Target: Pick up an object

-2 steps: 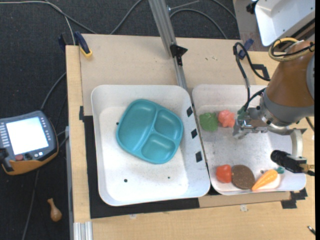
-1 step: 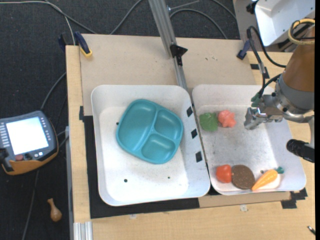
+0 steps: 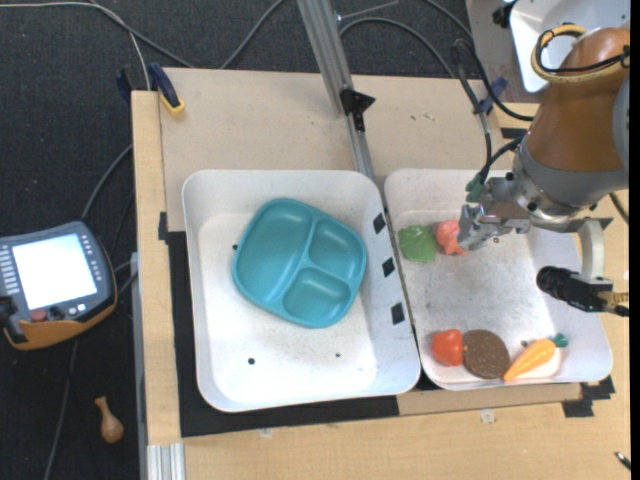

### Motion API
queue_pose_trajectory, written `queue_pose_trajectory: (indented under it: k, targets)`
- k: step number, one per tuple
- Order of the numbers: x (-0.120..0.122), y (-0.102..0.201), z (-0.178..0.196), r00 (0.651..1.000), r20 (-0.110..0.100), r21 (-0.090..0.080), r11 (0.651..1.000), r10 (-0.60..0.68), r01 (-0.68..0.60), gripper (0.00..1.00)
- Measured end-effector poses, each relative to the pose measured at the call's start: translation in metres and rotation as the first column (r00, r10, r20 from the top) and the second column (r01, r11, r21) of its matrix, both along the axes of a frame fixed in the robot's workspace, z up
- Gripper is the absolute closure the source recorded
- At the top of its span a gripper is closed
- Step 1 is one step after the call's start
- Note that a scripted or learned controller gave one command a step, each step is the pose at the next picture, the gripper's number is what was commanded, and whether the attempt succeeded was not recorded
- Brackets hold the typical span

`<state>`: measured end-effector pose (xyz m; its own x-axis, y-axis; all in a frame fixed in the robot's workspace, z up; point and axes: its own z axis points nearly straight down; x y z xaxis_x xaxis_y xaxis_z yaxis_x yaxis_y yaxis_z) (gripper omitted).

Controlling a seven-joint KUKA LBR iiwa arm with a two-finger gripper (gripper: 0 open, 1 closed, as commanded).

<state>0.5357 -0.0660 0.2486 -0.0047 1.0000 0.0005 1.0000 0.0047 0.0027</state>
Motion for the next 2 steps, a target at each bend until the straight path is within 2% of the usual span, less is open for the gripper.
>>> queue_pose_trajectory:
  k: [1, 2]
  targets:
    - [0.014, 0.05, -0.015, 1.0, -0.004, 0.001, 1.0, 0.001, -0.001, 1.0]
    - [0.032, 0.1, -0.006, 1.0, -0.001, 0.001, 1.0, -0.001, 0.001, 1.0]
